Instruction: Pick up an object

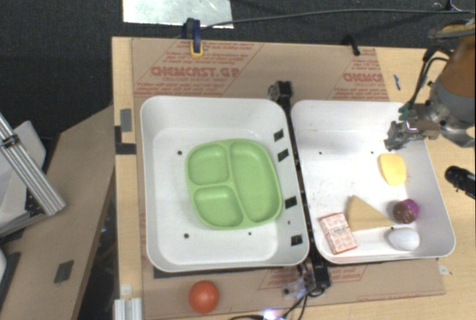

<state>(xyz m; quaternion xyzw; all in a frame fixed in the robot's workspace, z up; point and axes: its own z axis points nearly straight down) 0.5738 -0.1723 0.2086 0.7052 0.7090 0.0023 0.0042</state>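
Looking down on the worktop (245, 50), we see two shallow white bins side by side on a sheet of printed brown cardboard. The left bin (160, 162) holds a green divided plate (233, 183) with three compartments, lying flat near its middle. The right bin (327, 140) holds a cluster of small things toward its near right corner: a yellow oval piece (393, 168) by the right wall, a dark purple ball (405, 210) just below it, a white egg-shaped piece (403, 239) at the corner, a tan wedge (364, 214) to the left of the ball, and a small red and white box (337, 231) touching the wedge's lower left side. The arm (457, 88) reaches in from the right over the far right corner of this bin, and its tool (398, 134) sits just above the yellow oval piece, close to it but not visibly touching. The tool looks small and dark at this angle, so we cannot tell whether it is spread or closed, and nothing shows between its tips. An orange ball (203, 296) rests on the worktop outside the bins, near the front edge below the left bin. A blue clamp (193, 33) grips the far edge of the cardboard.
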